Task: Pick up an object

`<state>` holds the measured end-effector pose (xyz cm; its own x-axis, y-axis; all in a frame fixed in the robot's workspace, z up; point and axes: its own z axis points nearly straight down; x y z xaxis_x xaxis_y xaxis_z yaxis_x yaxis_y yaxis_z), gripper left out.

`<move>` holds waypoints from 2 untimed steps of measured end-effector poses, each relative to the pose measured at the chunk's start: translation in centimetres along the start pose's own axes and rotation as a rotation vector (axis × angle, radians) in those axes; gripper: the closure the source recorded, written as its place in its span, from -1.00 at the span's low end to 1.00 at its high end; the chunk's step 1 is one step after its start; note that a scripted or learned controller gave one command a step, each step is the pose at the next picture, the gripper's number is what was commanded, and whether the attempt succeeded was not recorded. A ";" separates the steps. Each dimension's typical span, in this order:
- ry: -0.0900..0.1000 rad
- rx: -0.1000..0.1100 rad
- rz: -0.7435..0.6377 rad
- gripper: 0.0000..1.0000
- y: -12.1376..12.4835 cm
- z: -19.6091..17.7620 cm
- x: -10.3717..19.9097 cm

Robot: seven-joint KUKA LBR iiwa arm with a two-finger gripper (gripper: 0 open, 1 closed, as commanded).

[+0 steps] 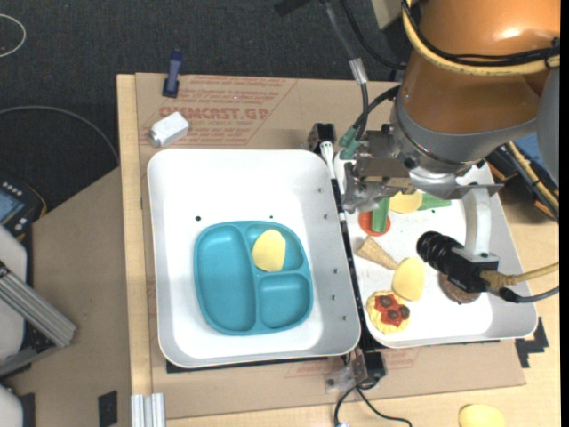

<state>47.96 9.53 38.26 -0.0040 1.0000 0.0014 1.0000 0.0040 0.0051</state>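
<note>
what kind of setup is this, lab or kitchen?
Most likely a robotics lab bench, not a kitchen. The white bins sit on a cardboard sheet, the food in them looks like toys, such as the pizza slice, and loose cables run around the arm.

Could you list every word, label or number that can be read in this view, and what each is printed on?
"SIMCAST.G.B" is my best reading of the large red letters on the cardboard sheet behind the left bin; the last letters are unclear.
The smaller red lines above and below it are too blurred to read.
</note>
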 end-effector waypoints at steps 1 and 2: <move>-0.002 0.003 0.003 1.00 0.0 0.0 0.6; 0.005 -0.016 0.001 1.00 0.1 -16.2 2.0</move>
<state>47.98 11.50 54.49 -0.0034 1.0000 0.0064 0.9998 0.0032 0.0210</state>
